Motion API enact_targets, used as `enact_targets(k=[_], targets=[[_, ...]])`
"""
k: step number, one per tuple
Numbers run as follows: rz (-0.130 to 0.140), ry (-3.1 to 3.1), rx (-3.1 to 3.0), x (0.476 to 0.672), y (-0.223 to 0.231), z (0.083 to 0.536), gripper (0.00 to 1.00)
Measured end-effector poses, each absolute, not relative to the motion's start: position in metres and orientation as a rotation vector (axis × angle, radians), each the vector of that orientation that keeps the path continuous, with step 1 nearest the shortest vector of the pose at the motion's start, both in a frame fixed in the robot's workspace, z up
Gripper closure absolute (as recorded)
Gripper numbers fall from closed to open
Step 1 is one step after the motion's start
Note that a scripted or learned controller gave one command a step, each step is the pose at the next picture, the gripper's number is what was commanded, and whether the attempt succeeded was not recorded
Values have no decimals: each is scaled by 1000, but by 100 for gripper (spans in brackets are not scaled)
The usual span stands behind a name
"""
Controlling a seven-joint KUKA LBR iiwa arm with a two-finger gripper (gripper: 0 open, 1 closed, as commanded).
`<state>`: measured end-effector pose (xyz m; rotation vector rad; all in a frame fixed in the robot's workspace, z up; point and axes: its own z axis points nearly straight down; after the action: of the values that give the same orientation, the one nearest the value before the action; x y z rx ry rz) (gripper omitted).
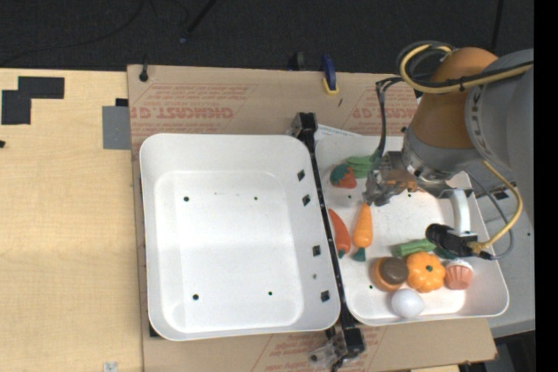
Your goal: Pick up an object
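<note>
My gripper (376, 192) is low in the right bin (493, 296), near its back left part. Just below it in the view lies an orange carrot (363, 227), its upper end close to the gripper tip; I cannot tell whether they touch. A red and green toy (345, 177) lies just left of the gripper, with a green piece (359, 162) behind it. A red-orange piece (339, 231) rests against the bin's left wall.
At the right bin's front are a brown-topped round toy (390, 272), an orange pumpkin (426, 271), a pink cupcake (459, 276), a white ball (406, 303) and a green piece (411, 248). The left bin (166, 187) stands alongside.
</note>
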<state>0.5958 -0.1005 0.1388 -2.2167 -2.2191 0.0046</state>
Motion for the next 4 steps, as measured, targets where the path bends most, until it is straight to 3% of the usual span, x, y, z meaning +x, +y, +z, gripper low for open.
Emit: enact_targets(k=[1, 2, 3, 4], targets=[[6, -2219, -2217, 596, -101, 138, 0], [7, -2217, -2216, 595, -102, 148, 100], [-9, -2234, -2210, 647, 2, 190, 100], [1, -2224, -2215, 644, 38, 197, 100]])
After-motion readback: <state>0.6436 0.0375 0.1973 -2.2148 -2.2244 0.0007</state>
